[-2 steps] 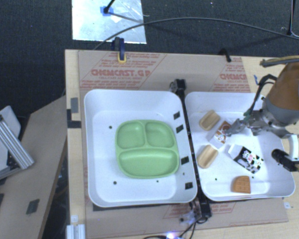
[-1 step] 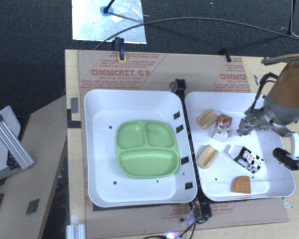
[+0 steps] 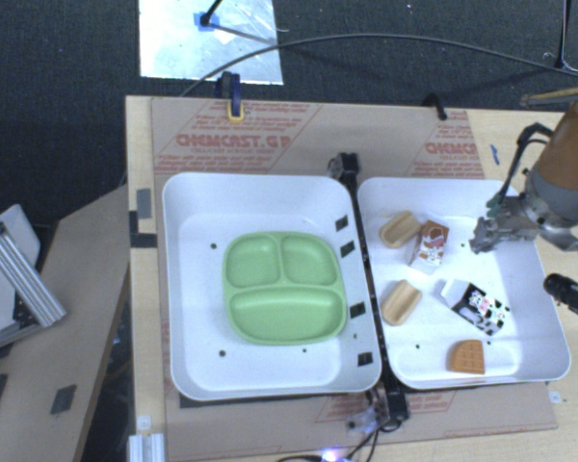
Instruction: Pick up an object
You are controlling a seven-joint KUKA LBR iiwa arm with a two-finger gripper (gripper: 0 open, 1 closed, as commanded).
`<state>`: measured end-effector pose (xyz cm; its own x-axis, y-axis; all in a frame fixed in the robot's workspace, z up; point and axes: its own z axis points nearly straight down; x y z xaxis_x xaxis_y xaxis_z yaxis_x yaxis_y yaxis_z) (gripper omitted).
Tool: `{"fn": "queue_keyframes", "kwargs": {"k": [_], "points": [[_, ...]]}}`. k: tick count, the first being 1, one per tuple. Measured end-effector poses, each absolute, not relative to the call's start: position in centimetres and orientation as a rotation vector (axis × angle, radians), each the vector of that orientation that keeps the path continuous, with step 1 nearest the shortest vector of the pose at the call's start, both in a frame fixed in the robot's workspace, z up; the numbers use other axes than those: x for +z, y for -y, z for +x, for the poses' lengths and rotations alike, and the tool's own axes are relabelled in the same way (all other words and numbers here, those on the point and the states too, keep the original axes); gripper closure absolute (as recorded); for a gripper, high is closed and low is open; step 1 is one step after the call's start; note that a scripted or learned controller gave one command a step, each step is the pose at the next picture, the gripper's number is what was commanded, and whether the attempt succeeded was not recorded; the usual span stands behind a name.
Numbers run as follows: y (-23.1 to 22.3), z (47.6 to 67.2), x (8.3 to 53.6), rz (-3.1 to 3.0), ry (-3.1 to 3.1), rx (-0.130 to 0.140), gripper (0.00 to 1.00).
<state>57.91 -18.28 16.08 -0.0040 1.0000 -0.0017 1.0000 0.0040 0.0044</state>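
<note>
Two shallow white bins sit on the worktop; the right bin [image 3: 535, 354] holds a small brown-and-white carton [image 3: 431, 244]. Just right of it hovers the grey claw [image 3: 486, 234], seemingly empty, though its spread is too blurred to tell.

Red print "CHEMCAST GP", partly blurred, repeats on the brown paper-masked sheet [image 3: 270, 133] under the bins; carton labels unreadable.

The grey arm with the orange band [image 3: 568, 166] is cut off by the right edge. The dark two-finger gripper [image 3: 486, 235] is too small to tell its fingers' state.
</note>
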Motion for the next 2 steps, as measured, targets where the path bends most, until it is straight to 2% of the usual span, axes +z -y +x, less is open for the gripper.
{"fn": "queue_keyframes", "kwargs": {"k": [1,2], "points": [[17.7,58.5,22.3,2.209,-2.223,0.007,1.0],[17.7,58.7,26.2,2.21,-2.225,0.005,1.0]]}}
